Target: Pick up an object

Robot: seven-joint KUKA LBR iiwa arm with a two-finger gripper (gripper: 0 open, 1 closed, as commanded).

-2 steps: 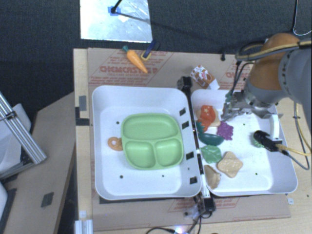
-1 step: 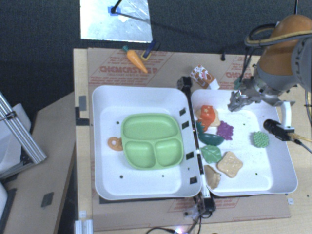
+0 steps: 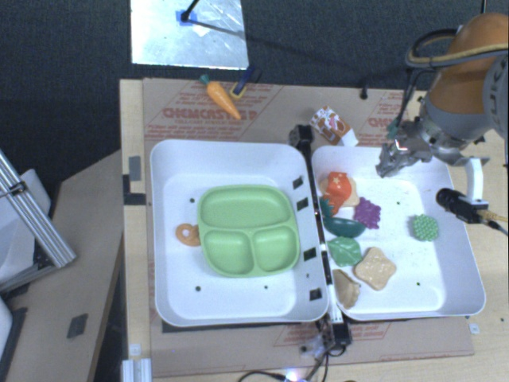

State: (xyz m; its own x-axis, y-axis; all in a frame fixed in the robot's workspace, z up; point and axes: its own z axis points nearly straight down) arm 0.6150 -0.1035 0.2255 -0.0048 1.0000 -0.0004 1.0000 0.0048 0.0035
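Two white bins sit on our bench; the gripper (image 3: 395,164) hovers over the right bin's (image 3: 453,293) far edge, its grip unreadable from above. We see the orange toy (image 3: 339,186) nearest, down-left; open floor separates them, other toys crowd beyond.

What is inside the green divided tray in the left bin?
The green divided tray shows bare green floor in all three compartments. A small orange ring lies beside it on the left bin floor, outside the tray. Whatever lies under the tray is covered.
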